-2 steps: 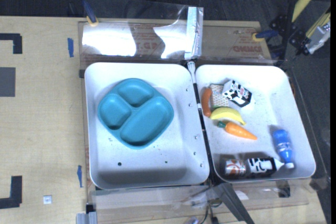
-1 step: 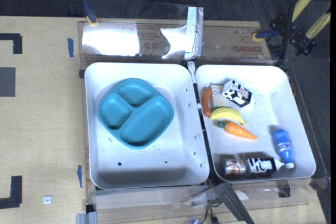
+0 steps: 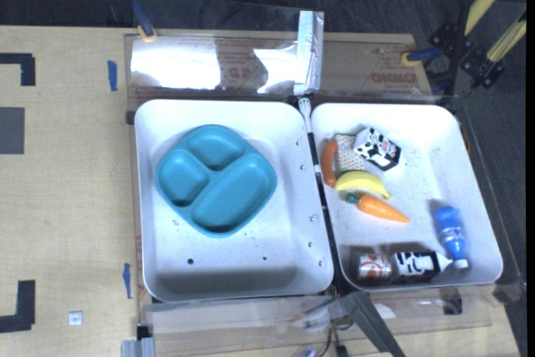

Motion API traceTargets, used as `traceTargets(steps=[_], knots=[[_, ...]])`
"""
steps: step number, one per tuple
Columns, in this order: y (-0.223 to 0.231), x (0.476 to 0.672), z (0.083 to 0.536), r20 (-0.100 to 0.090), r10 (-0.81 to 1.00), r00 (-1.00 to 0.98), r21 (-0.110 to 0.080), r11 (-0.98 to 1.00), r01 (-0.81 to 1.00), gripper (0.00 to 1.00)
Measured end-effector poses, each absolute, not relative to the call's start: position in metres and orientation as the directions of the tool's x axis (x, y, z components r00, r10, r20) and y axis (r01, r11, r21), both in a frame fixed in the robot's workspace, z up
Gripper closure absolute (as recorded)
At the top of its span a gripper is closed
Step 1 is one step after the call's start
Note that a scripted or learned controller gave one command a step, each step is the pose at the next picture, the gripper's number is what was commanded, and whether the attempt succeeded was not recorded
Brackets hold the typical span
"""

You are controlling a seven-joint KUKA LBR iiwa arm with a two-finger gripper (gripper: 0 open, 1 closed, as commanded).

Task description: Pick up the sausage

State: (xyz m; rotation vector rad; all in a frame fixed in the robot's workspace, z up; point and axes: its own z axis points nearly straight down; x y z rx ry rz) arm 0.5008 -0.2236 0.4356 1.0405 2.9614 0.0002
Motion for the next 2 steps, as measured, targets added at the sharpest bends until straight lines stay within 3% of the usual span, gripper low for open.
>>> traceTargets(steps=[1, 2], knots=[[-0.2006, 0.4843, 0.349, -0.004, 0.604, -0.797, 0.002, 0.797, 0.604, 1.0], [-0.2007, 0.4843, 0.349, -0.004, 0.603, -0.797, 0.002, 0.797, 0.603, 0.0]])
